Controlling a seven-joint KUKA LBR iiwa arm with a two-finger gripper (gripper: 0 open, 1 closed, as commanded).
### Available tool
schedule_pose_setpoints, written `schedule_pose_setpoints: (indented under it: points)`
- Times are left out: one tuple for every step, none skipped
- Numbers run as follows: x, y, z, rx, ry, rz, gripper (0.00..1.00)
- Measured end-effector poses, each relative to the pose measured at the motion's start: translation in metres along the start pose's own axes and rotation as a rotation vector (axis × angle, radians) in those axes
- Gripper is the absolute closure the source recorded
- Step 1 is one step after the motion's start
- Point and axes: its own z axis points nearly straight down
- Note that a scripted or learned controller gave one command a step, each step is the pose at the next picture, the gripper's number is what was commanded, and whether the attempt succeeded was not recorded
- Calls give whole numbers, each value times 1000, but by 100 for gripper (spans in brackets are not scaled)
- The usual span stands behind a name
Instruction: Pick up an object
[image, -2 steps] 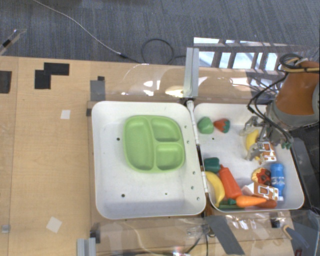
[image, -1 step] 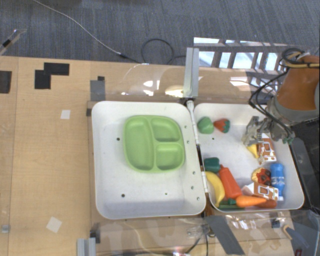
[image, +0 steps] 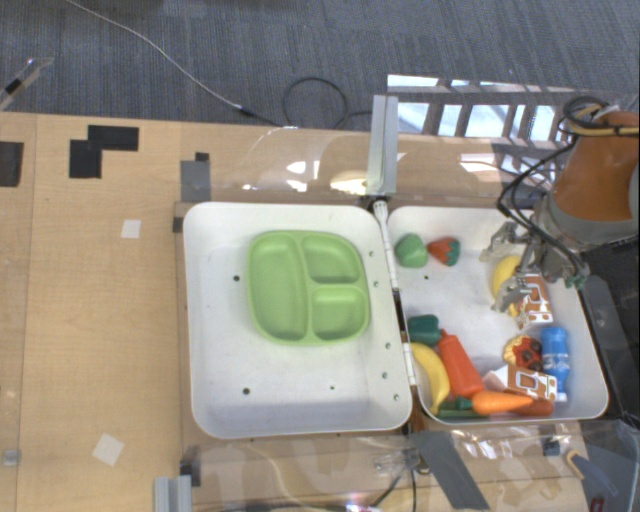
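Note:
My gripper (image: 523, 272) hangs low over the upper right part of the right bin (image: 470, 222), under the grey arm with its orange band (image: 600, 180). A yellow banana-like toy (image: 503, 274) lies right against its left side, and a small white and orange carton (image: 537, 303) lies just below it. I cannot tell whether either one is gripped. Further left sit a green round toy (image: 410, 250) and a red toy with a green top (image: 444, 251).
The right bin's lower part holds a blue bottle (image: 555, 361), an orange-red bottle (image: 460, 366), a carrot (image: 506, 403), a second banana (image: 432, 372) and a dark green piece (image: 423, 326). A green divided plate (image: 306, 287) lies in the left bin (image: 215, 400).

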Motion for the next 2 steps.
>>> schedule_pose_setpoints:
  points:
    - [45, 15, 13, -1, 13, 122, 0]
    - [-15, -10, 16, -1, 15, 104, 0]
